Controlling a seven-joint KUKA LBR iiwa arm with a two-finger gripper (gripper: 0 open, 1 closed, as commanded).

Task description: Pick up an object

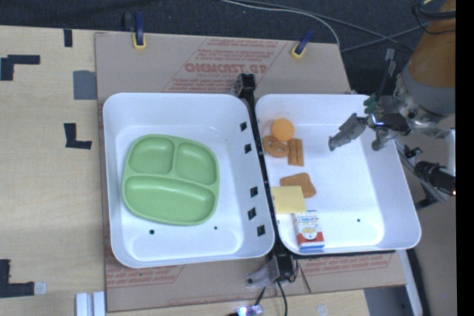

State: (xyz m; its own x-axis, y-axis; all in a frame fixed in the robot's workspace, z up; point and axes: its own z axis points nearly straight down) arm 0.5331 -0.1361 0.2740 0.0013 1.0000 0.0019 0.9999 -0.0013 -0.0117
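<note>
A pale wooden desk (44, 181) is carrying a printed cardboard sheet (222, 63), held by two yellow clamps, with dark carpet lying beyond and cables trailing across it. Two shallow, glossy white bins are sitting side by side on the cardboard. The left bin (118, 233) is holding a green, rounded three-compartment plate (170, 180). Along the left side of the right bin (378, 211) are lying an orange ball (282, 129), brown biscuit-like pieces (296, 183), a flat yellow square (288, 199) and a small carton (309, 230). The gripper (361, 132) is hovering over the right bin's upper right, jaws spread wide, gripping nothing.
</note>
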